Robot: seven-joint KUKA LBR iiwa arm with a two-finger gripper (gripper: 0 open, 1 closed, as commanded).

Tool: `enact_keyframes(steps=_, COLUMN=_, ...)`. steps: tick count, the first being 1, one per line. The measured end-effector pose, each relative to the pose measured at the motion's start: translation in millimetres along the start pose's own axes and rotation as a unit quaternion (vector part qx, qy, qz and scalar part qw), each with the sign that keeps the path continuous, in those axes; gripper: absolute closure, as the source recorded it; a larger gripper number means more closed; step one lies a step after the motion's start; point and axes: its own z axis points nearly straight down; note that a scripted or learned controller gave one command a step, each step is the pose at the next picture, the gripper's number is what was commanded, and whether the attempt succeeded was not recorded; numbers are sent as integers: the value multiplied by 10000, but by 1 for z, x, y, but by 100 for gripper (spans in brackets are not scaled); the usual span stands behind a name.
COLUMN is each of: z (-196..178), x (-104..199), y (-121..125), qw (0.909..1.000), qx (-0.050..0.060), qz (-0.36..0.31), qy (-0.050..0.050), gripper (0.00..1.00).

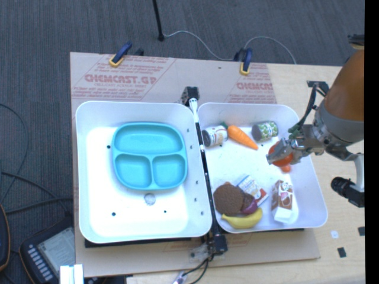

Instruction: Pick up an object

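Curved yellow banana is seen at the right bin's near rim. Beyond it, a glossy red object is clasped in the hand.

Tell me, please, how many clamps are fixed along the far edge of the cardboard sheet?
2: one blue-and-yellow clamp above the left white bin, another blue-and-yellow clamp above the right white bin.

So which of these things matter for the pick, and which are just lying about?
In play:
gripper, over the right bin
red item at its tip
carrot
jar
can
carton
banana
brown round item

Lying about:
blue divided plate in left bin
clamps
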Motion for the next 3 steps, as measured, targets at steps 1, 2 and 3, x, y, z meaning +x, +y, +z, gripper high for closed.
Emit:
enact_keyframes(steps=1, z=-10, x=0, y=0, qw=10000, qx=0, qz=-2, qy=-2, gripper=100)
enact_keyframes(steps=2, z=-19, x=0, y=1, qw=10000, qx=0, qz=-4, qy=-5, gripper=100)
enact_keyframes(steps=3, z=-29, x=0, y=1, qw=10000, qx=1, qz=-5, qy=-10, gripper=100)
